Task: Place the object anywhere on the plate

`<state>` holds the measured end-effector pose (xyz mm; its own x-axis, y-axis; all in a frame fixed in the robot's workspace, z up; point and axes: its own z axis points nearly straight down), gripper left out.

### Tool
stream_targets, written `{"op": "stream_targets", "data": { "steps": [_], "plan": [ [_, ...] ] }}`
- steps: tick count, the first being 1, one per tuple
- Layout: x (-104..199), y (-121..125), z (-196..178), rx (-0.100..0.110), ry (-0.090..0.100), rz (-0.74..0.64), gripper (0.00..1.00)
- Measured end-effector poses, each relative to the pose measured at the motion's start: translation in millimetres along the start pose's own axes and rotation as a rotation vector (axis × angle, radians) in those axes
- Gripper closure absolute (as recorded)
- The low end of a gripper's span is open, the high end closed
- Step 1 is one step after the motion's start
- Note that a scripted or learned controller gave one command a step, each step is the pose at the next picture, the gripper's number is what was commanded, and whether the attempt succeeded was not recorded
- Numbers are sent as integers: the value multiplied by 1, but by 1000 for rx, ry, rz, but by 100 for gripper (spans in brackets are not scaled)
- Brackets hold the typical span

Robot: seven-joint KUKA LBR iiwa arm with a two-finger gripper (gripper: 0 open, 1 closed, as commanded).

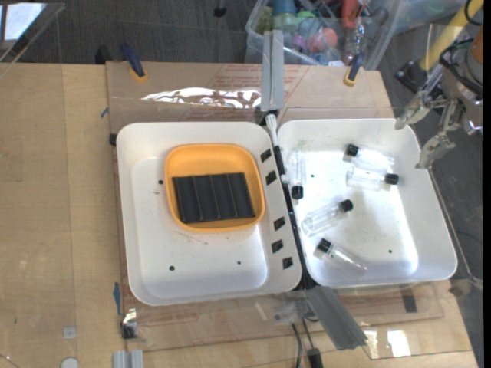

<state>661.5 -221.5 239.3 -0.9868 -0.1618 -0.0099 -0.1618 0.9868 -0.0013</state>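
Note:
An orange plate (178, 163) lies in the left bin (146, 251). A black ridged slab (213, 197) rests flat on the plate and covers most of its middle. Several clear vials with black caps lie in the right bin (430, 236), among them one (325, 216) near the centre and one (340, 256) towards the front. My gripper (420, 133) hangs over the right bin's far right corner, open, with nothing between its fingers (431, 149). It is well away from the plate.
A black-tabbed divider (278, 202) runs between the two bins. Behind the bench stands a clear tub of coloured toys (326, 14). Blue clamps (136, 66) hold the backing board at the far edge.

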Motion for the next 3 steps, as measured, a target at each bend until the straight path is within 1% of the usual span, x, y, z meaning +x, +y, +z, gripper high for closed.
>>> {"op": "stream_targets", "data": {
  "steps": [1,2,3],
  "plan": [
    [-7,-1,-7,0,-2,-259,0],
    [-9,-2,-19,2,-13,-253,100],
    [-8,-1,-98,0,-2,-509,100]
  ]
}}
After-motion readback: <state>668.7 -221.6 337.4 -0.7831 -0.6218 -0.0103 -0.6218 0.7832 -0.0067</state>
